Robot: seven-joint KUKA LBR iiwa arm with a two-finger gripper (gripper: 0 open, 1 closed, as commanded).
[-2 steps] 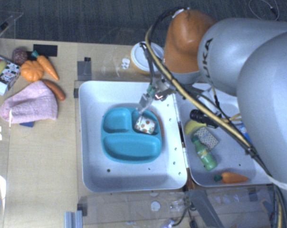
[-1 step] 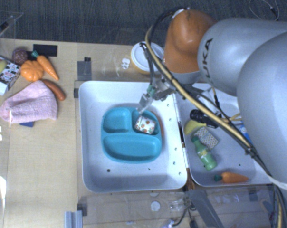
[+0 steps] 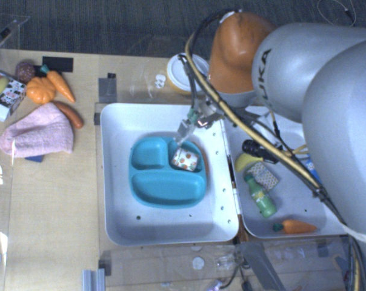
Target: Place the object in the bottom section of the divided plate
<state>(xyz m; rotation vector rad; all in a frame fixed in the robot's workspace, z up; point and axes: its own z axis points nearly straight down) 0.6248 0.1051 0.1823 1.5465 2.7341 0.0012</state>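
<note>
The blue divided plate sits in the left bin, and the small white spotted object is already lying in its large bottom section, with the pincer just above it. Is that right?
Not quite. The camera view shows the white spotted object in the upper right section of the blue divided plate, not the large bottom one. The rest holds: the plate sits in the left bin, and the pincer is just above the object.

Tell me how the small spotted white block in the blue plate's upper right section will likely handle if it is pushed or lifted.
The spotted block looks boxy with flat faces, so it should probably slide rather than roll. It appears small against the divided plate, so likely light. The raised divider beside it may stop a push, so lifting seems safer.
</note>
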